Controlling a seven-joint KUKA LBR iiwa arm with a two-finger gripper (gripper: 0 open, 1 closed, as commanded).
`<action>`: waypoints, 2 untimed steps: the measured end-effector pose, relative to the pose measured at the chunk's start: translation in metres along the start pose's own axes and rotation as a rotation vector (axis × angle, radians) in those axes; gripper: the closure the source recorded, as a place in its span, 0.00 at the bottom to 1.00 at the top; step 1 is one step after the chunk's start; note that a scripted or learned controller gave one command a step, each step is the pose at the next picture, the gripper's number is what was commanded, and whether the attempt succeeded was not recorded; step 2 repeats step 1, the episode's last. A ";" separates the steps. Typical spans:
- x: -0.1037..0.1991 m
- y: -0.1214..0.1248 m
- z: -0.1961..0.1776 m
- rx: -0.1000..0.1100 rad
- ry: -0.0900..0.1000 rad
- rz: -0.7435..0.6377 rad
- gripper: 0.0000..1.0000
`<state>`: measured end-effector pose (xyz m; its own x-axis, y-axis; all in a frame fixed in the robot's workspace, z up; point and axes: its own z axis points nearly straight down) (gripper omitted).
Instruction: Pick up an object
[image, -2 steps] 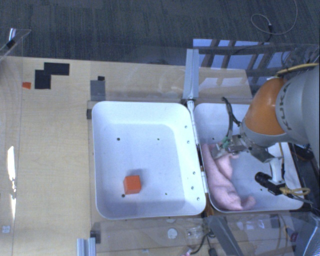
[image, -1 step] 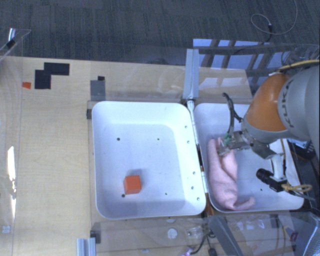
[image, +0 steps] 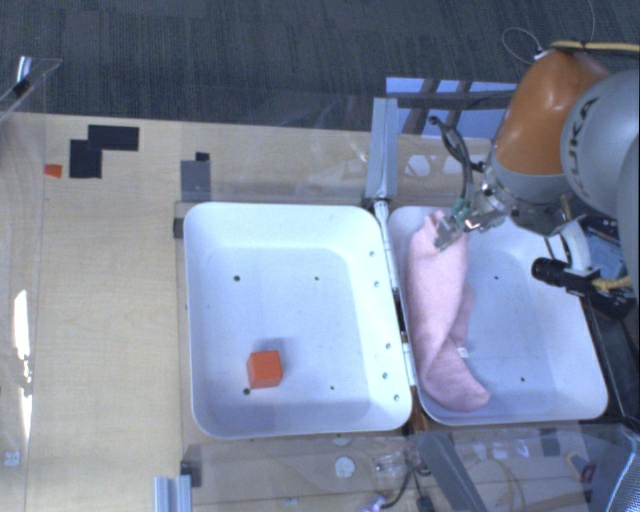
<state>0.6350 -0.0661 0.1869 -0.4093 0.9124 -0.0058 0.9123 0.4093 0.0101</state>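
Grasp step: my two-finger gripper (image: 462, 222) sits at the top of the long soft pink cloth (image: 444, 312), grip I cannot tell; next, a clean lift.

Robotics lab setup. Pale wood counter (image: 100, 330) with two white bins (image: 290, 240) side by side, black tape markers (image: 98, 148) at upper left, metal framing (image: 382, 150) at top centre, loose cables (image: 520, 40) upper right.

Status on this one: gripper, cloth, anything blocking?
Gripper at top end of pink cloth, right bin. Fingers unclear, grasp unconfirmed. Orange block alone in left bin. Nothing blocking.
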 end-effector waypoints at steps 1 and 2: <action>-0.024 0.028 0.001 0.001 0.000 0.097 1.00; -0.024 0.028 0.001 0.001 0.000 0.097 1.00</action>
